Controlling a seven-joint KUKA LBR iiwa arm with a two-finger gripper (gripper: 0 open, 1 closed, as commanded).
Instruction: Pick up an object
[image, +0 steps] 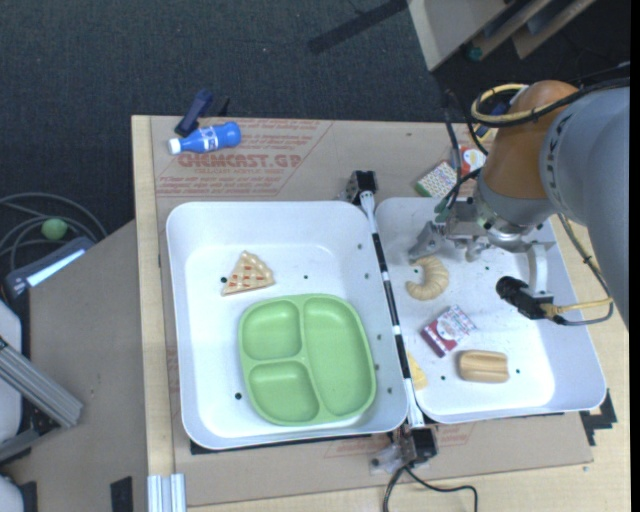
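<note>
I saw the gripper (441, 243) low in the right bin (570, 385); whether the jaws were apart or together I could not tell. The croissant (428, 279) lay just below them, near or touching. The packet (448, 330) and bun (483, 366) sat farther below. Well left of the jaws, the left bin (200, 240) held a waffle slice (247, 273) and green tray (304, 358).

- Red print across the cardboard sheet (300, 145) under my bins, upper centre of the frame, reads roughly "GEMCAST"; the rest is illegible.
</note>
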